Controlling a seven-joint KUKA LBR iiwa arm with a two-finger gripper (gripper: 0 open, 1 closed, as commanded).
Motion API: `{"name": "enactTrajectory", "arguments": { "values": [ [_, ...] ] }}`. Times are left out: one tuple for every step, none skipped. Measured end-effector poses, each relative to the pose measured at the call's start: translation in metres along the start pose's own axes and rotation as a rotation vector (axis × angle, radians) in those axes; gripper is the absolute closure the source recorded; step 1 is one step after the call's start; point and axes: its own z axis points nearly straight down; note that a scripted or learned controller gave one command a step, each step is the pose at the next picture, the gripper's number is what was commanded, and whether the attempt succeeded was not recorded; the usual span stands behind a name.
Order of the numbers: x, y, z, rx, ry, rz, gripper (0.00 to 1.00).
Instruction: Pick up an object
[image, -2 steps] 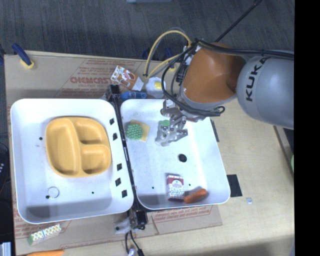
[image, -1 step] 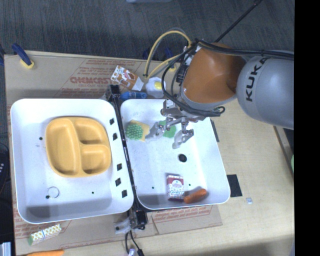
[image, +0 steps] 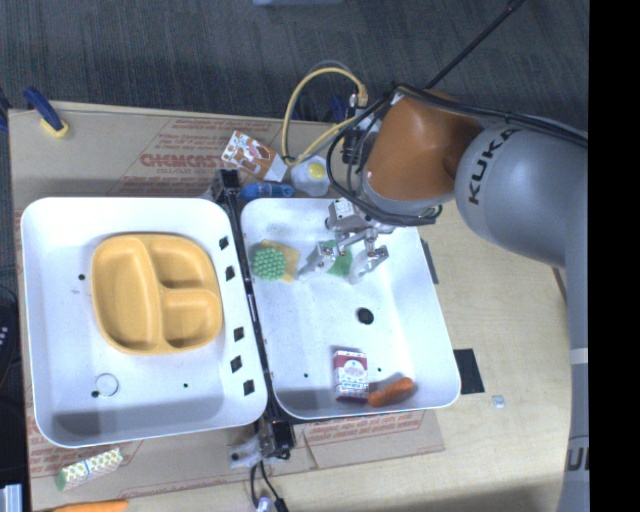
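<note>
Green object (image: 340, 264) between fingers of gripper (image: 345, 258) — right bin (image: 420, 330).

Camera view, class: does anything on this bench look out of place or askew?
Yes. Several things lie outside the bins: a small printed packet and a yellow ball on the cardboard behind the right bin, and a green-dotted wrapper on the bench in front of the left bin.

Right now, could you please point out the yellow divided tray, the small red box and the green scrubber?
yellow divided tray (image: 157, 293): camera view, centre ridge.
small red box (image: 349, 373): camera view, top face.
green scrubber (image: 268, 262): camera view, middle.
</note>
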Motion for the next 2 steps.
{"name": "enactTrajectory", "arguments": {
  "values": [
    [-0.015, 0.047, 0.000, -0.003, 0.000, -0.247, 0.00],
    [-0.006, 0.097, 0.000, -0.005, 0.000, -0.492, 0.00]
  ]
}}
